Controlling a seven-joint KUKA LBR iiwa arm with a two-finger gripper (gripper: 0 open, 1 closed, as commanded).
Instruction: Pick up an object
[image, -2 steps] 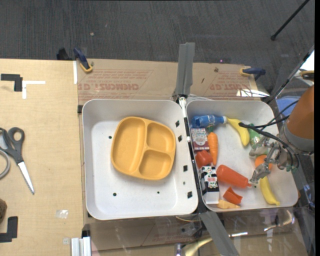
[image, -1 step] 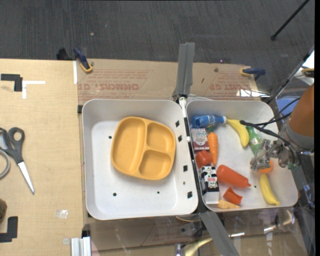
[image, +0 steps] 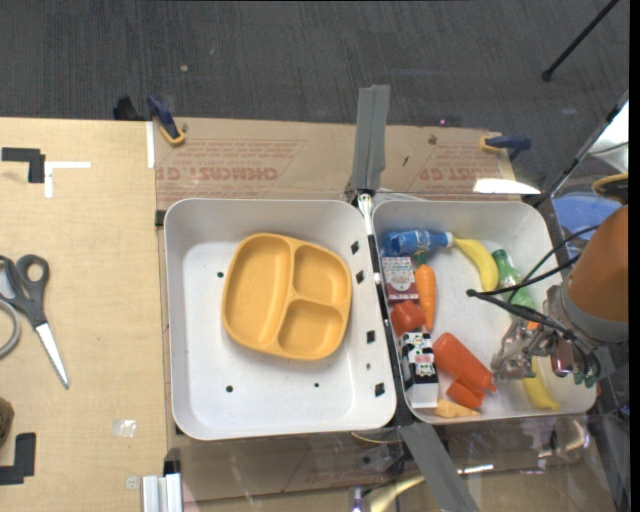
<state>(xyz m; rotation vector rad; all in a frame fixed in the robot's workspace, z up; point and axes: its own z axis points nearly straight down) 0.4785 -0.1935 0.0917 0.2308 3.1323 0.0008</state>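
While my gripper (image: 512, 358) hovers in the right bin (image: 520, 215), just right of the carrot (image: 426, 292), its grip cannot be told.

The arm (image: 612, 272) wears an orange band above a grey wrist; black cables (image: 520, 290) trail to a metallic gripper (image: 520, 362).
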